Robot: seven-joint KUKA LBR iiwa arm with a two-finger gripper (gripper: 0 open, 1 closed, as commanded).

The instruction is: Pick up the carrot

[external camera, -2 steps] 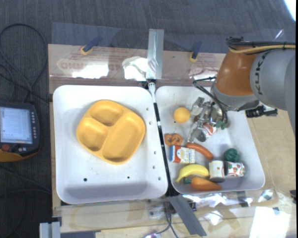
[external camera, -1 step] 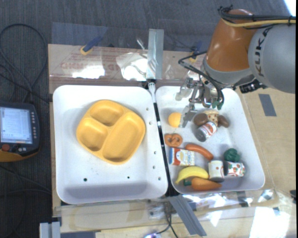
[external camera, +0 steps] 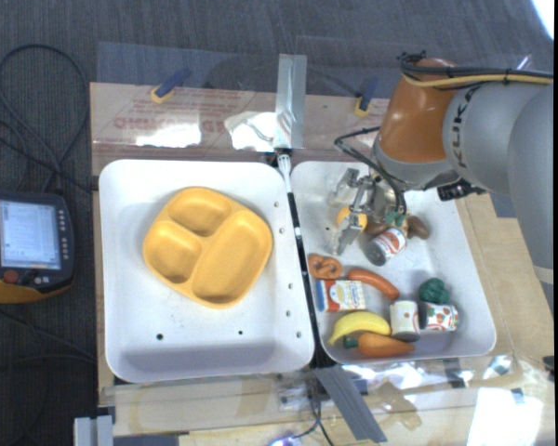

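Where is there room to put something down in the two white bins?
Left bin: bare floor all around the yellow plate. Right bin: crowded low down around the banana and carrot; the tool hangs over the upper part.

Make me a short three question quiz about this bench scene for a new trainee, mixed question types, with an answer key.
1. True or false: the orange plastic carrot lies in the right white bin.
2. Which item touches the carrot?
A. yellow plastic banana
B. yellow three-compartment plate
C. dark green toy vegetable
3. Fill in: the gripper hovers over the ____ end of the right bin, away from the carrot.

Key: 1 true; 2 A; 3 far
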